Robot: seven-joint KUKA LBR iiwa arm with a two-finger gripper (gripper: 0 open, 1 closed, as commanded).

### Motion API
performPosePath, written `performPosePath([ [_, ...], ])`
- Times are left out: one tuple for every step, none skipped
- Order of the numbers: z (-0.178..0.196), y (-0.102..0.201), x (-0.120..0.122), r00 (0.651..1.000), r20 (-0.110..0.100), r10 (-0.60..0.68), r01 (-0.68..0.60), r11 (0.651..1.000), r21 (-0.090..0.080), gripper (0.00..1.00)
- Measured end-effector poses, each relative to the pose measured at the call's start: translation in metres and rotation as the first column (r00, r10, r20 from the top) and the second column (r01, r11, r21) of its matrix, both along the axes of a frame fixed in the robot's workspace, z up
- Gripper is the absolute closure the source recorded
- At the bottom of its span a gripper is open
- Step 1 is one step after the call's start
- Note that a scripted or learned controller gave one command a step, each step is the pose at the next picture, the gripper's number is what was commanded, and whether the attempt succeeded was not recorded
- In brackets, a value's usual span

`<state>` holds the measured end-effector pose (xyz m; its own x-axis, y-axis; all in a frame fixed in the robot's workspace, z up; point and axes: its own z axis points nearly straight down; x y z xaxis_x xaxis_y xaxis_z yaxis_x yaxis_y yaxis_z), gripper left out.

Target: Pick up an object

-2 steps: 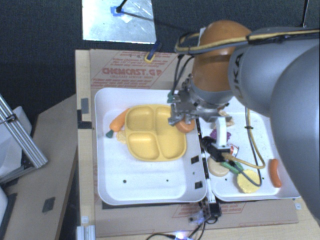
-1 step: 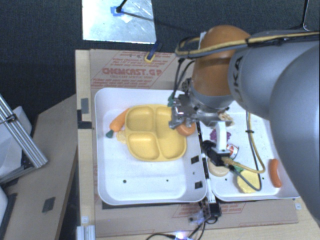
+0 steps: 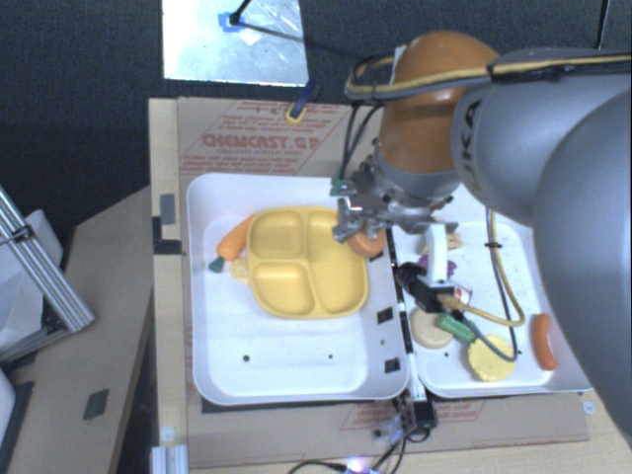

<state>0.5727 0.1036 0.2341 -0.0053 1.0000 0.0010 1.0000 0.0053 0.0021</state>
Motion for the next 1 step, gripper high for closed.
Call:
performPosePath([
  [-0.0119, 0.0014, -0.0139, 1.000, -0.003, -0.005, 0.005, 1.000, -0.001, 1.00],
])
